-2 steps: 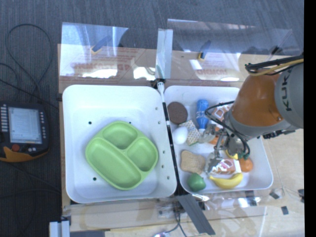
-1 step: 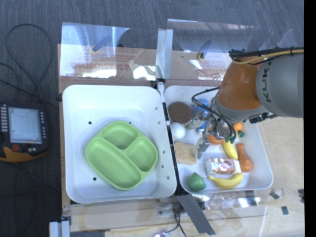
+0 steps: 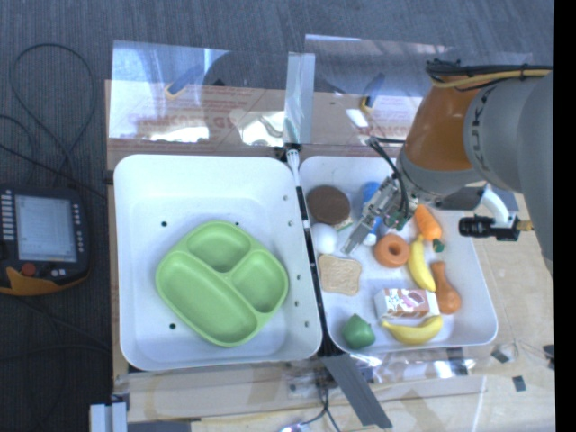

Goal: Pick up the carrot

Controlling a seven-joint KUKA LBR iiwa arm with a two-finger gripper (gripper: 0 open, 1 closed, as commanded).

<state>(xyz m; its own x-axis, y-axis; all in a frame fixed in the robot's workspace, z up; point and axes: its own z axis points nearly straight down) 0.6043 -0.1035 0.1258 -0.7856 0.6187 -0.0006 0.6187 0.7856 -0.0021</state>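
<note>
**Arm low over right bin, carrot just beside gripper**

Grey arm (image 3: 490, 115) reaching in from the right, orange band (image 3: 441, 133) above the wrist, bent down over the upper part of the right bin (image 3: 481, 327). Gripper (image 3: 353, 241) pointing down and toward the left, tips low near the bin floor, close to a small white round thing (image 3: 324, 238) and just above a slice of bread (image 3: 340, 274). Fingers (image 3: 362, 232) seen as thin grey bars side by side; open or closed cannot be told at this angle. Nothing seen between them.

Carrot (image 3: 428, 222) lying in the right bin, to the right of the gripper body, tilted, green end toward the lower right. Near the gripper's side but apart from the tips. Orange ring (image 3: 392, 250) just below and left of the carrot, between it and the gripper tips.

Also in the right bin: brown round disc (image 3: 329, 205) at upper left, blue piece (image 3: 370, 192) beside the gripper, banana (image 3: 419, 265) standing on end below the carrot, second banana (image 3: 416, 331) along the lower edge, small printed carton (image 3: 406, 302) above it, second orange piece (image 3: 445, 288) at right, green fruit (image 3: 358, 332) at lower left.

Left bin (image 3: 135, 241) holding a green divided plate (image 3: 222, 282). Handheld control screen (image 3: 40, 238) on the floor far left.
</note>
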